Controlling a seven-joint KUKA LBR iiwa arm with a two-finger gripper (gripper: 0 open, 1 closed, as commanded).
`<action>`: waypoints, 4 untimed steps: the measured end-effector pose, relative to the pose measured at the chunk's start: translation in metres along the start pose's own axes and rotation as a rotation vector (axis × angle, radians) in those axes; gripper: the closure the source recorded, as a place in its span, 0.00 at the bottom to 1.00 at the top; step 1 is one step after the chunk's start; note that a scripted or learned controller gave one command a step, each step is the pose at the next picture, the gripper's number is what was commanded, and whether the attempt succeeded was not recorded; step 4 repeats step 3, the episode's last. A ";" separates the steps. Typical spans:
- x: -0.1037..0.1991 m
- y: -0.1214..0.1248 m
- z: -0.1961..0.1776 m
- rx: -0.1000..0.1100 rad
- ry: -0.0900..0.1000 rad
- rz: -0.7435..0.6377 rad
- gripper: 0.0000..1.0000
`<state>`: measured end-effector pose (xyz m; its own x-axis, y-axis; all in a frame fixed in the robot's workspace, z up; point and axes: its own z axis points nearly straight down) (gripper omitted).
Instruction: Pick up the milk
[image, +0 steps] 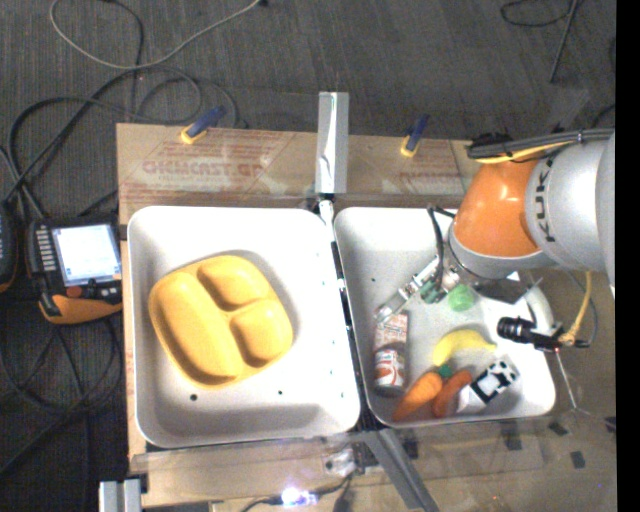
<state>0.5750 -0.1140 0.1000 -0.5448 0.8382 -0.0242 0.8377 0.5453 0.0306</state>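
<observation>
Looking down through the fixed camera, I found the grey arm with its orange band (497, 213) reaching over the right-hand shallow white bin (372, 243), its two-finger pincer (425, 284) low near the bin's middle. I could not tell from that slant whether the pincer was spread or pressed together, and I saw nothing pinched in it. What I took for the milk, a small upright carton with a white top and a reddish label (391, 349), stood just below and slightly left of the pincer, near it but apart. Its long axis ran roughly up and down in the view, tipped only a little. Beyond the carton, further below the pincer and to the right, lay an orange carrot-shaped toy (420, 395), and right of the carton a yellow banana-shaped toy (462, 345). Well to the pincer's left, a yellow compartment tray (222, 317) sat in the left white bin (150, 420). I judged the coming move to be a short shift toward the carton.
</observation>
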 end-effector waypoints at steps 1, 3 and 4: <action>-0.012 0.042 0.004 0.015 0.008 0.311 0.00; 0.035 -0.034 0.000 0.002 0.001 0.186 0.00; 0.035 -0.034 0.000 0.002 0.001 0.186 0.00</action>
